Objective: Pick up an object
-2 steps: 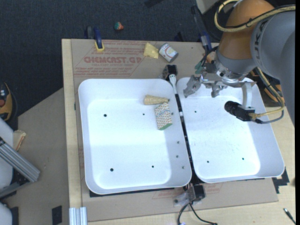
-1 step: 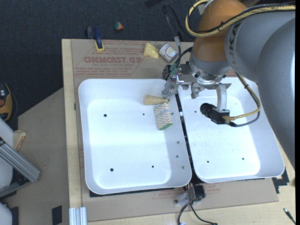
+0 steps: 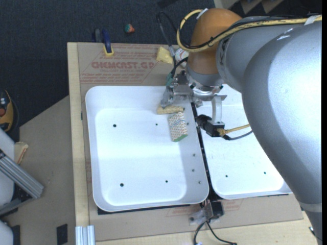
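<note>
Bins, two, white, patterned object, one, in left bin, gripper above it, grip state indiscernible, right bin half hidden by arm.

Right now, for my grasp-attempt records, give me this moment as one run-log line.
arm: over left bin far right corner | gripper: low above patterned object | object: on bin floor beside right wall | grasp: unconfirmed

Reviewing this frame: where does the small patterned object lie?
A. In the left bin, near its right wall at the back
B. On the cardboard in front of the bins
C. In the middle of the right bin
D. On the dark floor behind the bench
A: the patterned object lies inside the left bin, close to its right wall toward the back, just below the pincer.
</note>
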`<action>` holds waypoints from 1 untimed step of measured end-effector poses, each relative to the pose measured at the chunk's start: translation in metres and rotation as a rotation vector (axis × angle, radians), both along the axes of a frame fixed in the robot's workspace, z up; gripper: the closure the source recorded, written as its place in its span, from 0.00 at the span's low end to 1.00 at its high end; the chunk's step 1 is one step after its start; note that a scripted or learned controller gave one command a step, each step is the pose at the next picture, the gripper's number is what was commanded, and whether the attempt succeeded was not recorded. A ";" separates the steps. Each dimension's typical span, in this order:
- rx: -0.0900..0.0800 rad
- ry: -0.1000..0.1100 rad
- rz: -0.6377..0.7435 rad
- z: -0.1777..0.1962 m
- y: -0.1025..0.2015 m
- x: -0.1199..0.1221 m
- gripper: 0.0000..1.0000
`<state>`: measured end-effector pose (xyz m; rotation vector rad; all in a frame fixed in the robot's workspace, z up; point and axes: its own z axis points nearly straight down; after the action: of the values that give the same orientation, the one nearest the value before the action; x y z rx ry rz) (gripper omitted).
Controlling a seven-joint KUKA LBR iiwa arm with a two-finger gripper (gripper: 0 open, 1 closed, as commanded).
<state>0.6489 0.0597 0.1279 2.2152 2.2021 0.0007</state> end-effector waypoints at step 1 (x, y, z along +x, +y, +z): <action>0.010 0.008 0.000 0.061 -0.053 -0.027 0.00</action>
<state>0.6216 0.0071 0.1894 2.2241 2.2108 0.0029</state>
